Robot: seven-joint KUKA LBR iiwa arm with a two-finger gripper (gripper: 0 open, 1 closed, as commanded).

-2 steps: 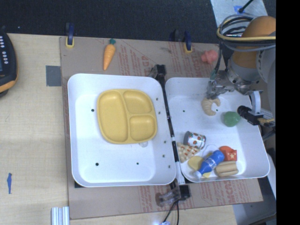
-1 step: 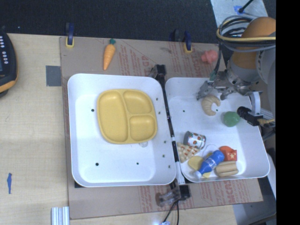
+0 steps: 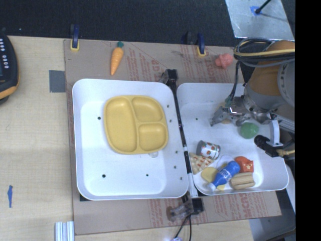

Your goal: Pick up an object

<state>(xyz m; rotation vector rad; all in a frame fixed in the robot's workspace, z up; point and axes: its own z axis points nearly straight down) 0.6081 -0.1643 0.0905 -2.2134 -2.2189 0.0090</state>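
My pincer (image 3: pixel 235 115) hangs low in the right bin (image 3: pixel 200 97) beside a green ball (image 3: pixel 248 130); its grip I cannot tell.

The upper left part of the right bin (image 3: pixel 200 97) is left bare, and open floor is also found along its right wall. Its lower corner is crowded by a small can (image 3: pixel 208 149), a waffle piece (image 3: pixel 199 161), a blue bottle (image 3: pixel 226 173), a red item (image 3: pixel 244 163) and a hot dog (image 3: pixel 241 182), packed close together. A green ball (image 3: pixel 248 130) is set just beside the hand (image 3: pixel 231 112). The left bin (image 3: pixel 90 149) is largely taken up by a yellow divided plate (image 3: pixel 135 123), with bare floor left below it.
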